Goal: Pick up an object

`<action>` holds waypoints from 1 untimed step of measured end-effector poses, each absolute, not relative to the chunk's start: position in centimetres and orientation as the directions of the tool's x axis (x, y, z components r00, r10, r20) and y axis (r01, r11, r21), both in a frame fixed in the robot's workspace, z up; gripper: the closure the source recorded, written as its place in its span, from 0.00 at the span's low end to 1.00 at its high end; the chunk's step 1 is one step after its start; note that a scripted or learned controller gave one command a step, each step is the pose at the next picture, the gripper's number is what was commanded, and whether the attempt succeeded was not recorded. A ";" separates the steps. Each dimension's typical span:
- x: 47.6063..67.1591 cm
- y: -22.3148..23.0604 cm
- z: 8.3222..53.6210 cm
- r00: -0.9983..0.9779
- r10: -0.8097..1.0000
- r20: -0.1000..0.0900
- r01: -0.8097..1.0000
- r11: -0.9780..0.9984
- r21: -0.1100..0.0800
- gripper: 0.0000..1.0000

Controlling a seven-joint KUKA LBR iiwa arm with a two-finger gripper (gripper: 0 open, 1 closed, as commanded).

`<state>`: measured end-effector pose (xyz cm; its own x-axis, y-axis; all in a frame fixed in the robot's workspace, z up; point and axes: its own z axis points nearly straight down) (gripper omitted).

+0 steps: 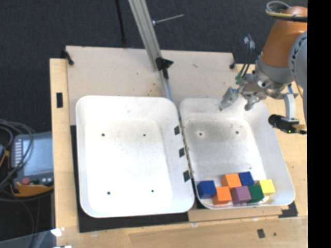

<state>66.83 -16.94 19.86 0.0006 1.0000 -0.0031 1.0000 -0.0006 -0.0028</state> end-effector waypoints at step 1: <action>66.6 -17.6 15.6 0.003 1.000 -0.003 1.000 -0.003 -0.003 0.00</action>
<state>66.61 -17.64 15.57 0.0028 1.0000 -0.0031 1.0000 -0.0028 -0.0029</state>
